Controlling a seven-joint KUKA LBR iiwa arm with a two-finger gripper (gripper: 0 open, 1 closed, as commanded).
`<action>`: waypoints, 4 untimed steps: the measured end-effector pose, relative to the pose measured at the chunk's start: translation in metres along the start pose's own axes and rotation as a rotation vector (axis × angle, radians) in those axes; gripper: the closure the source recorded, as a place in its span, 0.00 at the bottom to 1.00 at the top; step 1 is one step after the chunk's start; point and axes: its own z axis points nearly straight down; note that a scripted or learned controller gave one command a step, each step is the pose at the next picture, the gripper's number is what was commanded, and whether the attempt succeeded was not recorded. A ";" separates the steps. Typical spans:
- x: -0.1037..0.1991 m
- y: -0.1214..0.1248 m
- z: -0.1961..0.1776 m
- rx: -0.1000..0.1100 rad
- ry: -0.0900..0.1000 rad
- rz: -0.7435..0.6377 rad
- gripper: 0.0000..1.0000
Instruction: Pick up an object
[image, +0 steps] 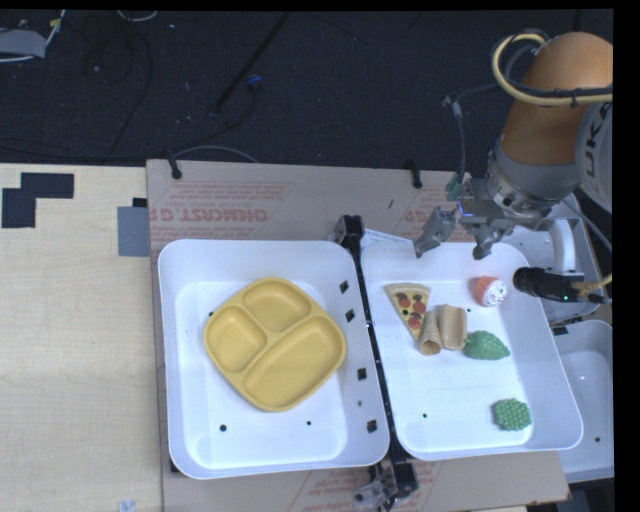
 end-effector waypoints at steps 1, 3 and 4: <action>0.000 0.002 -0.008 -0.012 -0.001 -0.002 0.00; 0.006 -0.002 0.081 -0.008 -0.001 0.000 0.00; 0.001 0.006 0.139 -0.009 -0.001 0.001 0.00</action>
